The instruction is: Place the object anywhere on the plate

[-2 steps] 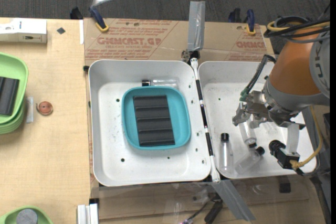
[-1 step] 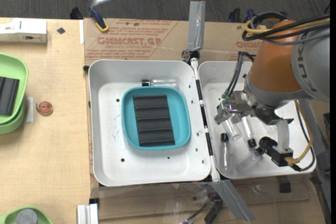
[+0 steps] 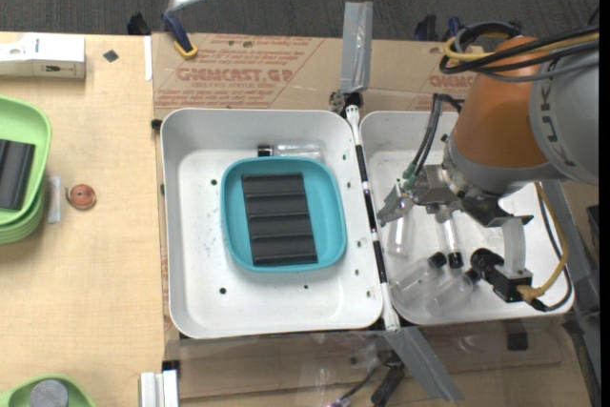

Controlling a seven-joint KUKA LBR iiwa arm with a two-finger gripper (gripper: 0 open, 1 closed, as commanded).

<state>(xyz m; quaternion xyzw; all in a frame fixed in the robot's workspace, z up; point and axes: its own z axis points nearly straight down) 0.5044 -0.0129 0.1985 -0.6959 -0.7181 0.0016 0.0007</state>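
The arm (image 3: 534, 110) hangs over the right bin (image 3: 543, 300), right of the left bin (image 3: 181, 234) that holds the teal plate (image 3: 329, 205). This looks like the pick step. The gripper (image 3: 448, 238) is low in the right bin; whether it grips anything I cannot tell. A clear object (image 3: 424, 286) lies just below it. Next: secure it, lift, carry left to the plate.
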